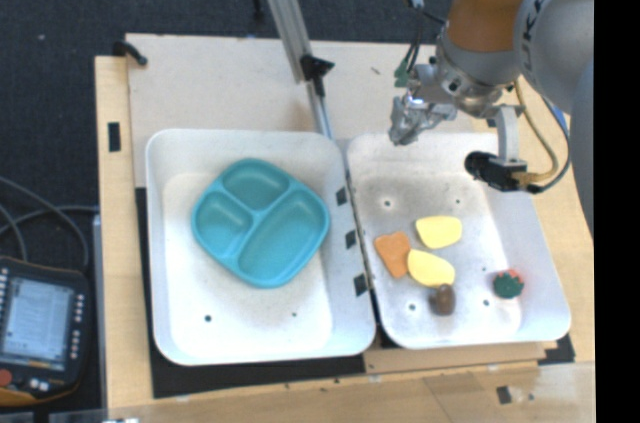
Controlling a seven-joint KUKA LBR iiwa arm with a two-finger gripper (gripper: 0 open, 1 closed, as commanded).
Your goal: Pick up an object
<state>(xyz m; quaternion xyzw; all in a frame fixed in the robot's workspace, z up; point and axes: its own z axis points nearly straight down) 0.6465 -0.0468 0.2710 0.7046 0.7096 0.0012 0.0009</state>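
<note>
End effector (408,129) hung over right bin's (540,256) far rim, finger state impossible to tell, nothing visibly held; approach step, judged: next move called for descent toward the yellow pieces (438,232) clustered mid-bin.

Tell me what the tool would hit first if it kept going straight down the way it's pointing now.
Probably the bare floor of the right bin near its far left corner. The tool points down there, away from the yellow pieces and the orange piece. Height from one slanted view is uncertain.
</note>
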